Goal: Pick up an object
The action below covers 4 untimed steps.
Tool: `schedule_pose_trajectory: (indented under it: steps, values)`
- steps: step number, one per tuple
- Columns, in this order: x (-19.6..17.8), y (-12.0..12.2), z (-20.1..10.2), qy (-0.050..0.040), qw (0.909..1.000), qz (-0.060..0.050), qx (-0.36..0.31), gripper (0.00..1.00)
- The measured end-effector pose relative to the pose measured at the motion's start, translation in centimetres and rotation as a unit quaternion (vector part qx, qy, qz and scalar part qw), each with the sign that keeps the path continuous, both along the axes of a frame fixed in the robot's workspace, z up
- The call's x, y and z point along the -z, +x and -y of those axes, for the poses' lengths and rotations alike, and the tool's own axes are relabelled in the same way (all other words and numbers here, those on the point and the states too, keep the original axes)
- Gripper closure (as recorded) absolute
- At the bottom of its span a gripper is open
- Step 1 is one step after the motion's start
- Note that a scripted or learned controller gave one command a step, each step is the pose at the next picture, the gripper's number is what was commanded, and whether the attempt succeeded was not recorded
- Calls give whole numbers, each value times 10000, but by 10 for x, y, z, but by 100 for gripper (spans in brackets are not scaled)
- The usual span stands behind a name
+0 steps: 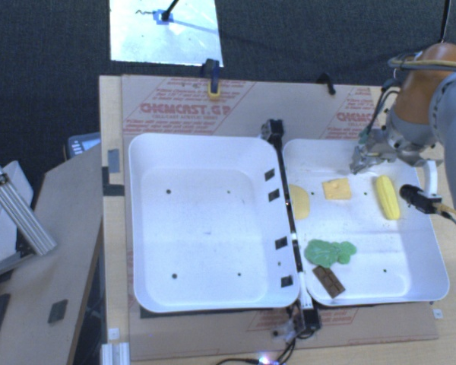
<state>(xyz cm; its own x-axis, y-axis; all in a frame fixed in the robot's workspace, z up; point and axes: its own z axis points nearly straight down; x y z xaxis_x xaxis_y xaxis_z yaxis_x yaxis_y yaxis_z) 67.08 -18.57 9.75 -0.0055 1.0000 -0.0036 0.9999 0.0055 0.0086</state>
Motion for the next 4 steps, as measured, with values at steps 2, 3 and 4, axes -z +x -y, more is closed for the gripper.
schedule_pose_trajectory:
  steps: [2, 3, 4]
  values:
    - [-321, -23, -63, 11, 10000, 60, -30, 100]
    - [-347, -1, -46, 4, 10000, 0, 0, 100]
    - [-219, -3, -102, 38, 9999, -93, -16, 100]
